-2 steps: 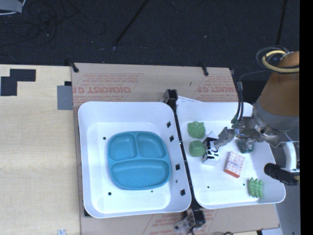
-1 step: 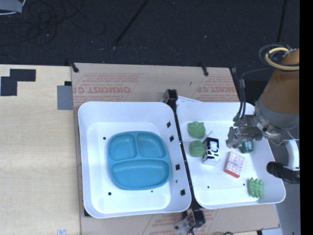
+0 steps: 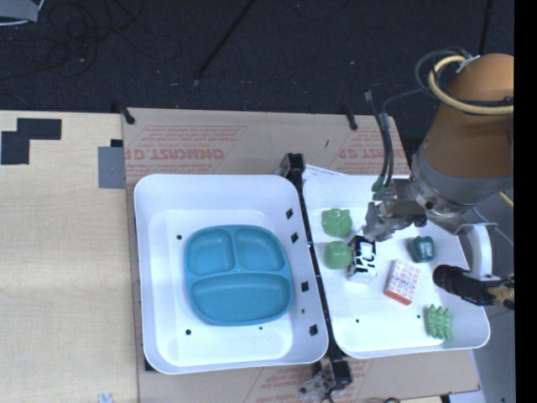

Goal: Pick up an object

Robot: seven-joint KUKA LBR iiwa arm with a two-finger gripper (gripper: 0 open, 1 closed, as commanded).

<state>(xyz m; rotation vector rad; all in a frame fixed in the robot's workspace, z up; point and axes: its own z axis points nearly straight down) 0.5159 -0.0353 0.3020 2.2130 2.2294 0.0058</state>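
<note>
The jaws [image 3: 369, 235] hang low inside the right bin [image 3: 470, 342], over its middle, with their tips right at a small black-and-white object [image 3: 362, 260]; whether they are released or clenched cannot be told from this angle, and nothing can be seen between them. This looks like the approach-and-descend step of the pick, with no grasp yet confirmed. The next move calls for settling squarely over one item and closing without nudging its neighbours, which crowd close.

That black-and-white object is boxy, with bold dark markings. Touching or just beside it, toward the divider between the bins, lies a round green piece [image 3: 338, 254], with a second green lump [image 3: 336, 222] nearer the bin's far edge. A red-and-white carton [image 3: 403, 281] lies close on the other side.

The left bin [image 3: 151, 309] carries a blue sectioned plate [image 3: 237, 274].
</note>
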